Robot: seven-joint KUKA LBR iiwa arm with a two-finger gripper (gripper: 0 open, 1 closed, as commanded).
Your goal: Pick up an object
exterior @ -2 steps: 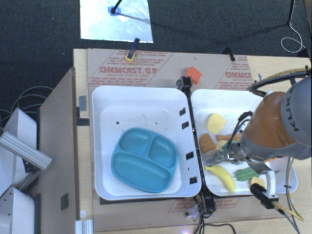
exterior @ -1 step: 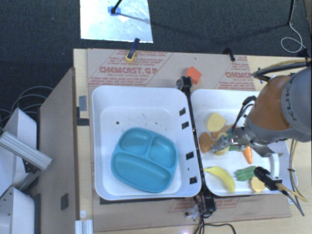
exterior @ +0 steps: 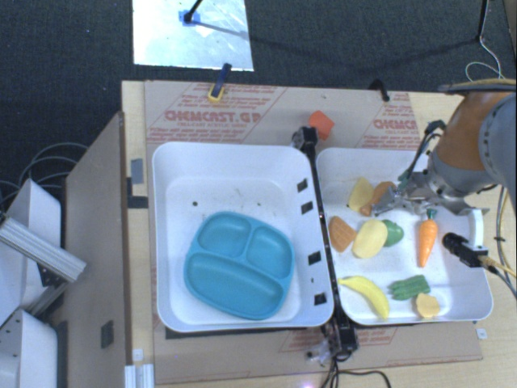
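Observation:
My gripper [exterior: 401, 198] hangs low over the back of the right bin [exterior: 483, 304], with the grey arm and its orange band [exterior: 467, 136] reaching in from the right. Its tip is right beside a brown piece [exterior: 380, 197] and a pale yellow piece [exterior: 360, 192]. Just in front lie a yellow potato-like piece [exterior: 370, 239], a green piece [exterior: 393, 232] and an orange carrot [exterior: 426, 242]. Nothing can be seen held in the gripper.
Also in the right bin are an orange-brown piece [exterior: 342, 233], a banana [exterior: 365, 294], a green piece [exterior: 410, 286] and a small yellow piece [exterior: 427, 305]. The left bin [exterior: 174, 176] holds a blue divided tray [exterior: 240, 265]. An orange block [exterior: 321, 124] sits behind the bins.

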